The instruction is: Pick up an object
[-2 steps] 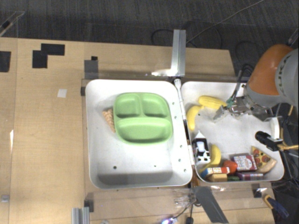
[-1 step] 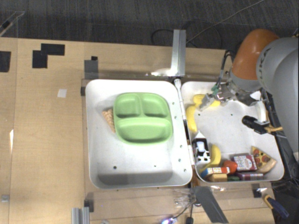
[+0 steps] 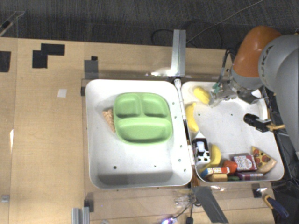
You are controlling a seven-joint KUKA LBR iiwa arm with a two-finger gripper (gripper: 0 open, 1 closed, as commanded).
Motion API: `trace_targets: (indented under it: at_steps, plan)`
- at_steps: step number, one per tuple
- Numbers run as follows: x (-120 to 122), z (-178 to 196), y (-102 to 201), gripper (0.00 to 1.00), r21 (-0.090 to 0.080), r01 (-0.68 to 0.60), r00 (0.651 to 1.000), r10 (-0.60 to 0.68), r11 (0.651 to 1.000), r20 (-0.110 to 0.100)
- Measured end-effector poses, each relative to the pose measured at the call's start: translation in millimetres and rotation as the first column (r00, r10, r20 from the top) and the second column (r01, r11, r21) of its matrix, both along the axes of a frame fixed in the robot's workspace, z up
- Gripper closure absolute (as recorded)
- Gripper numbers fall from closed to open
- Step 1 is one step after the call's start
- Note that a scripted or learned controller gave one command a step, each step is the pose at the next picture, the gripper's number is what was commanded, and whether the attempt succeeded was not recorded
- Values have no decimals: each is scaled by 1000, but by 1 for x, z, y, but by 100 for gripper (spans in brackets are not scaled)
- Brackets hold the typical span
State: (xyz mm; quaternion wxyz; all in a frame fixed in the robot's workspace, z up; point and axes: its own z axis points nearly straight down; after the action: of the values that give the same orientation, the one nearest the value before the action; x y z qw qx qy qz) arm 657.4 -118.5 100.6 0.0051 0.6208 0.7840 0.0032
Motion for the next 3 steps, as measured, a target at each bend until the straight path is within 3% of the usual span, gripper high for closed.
trace_targets:
  at_steps: [1,2,3]
  plan:
    - [12,-12,10,100,-2,43,999,-43,999,-11]
    - [11,-12,14,100,-2,232,973,-232,973,-17]
    - [13,102,68,100,4,392,920,-392,920,-5]
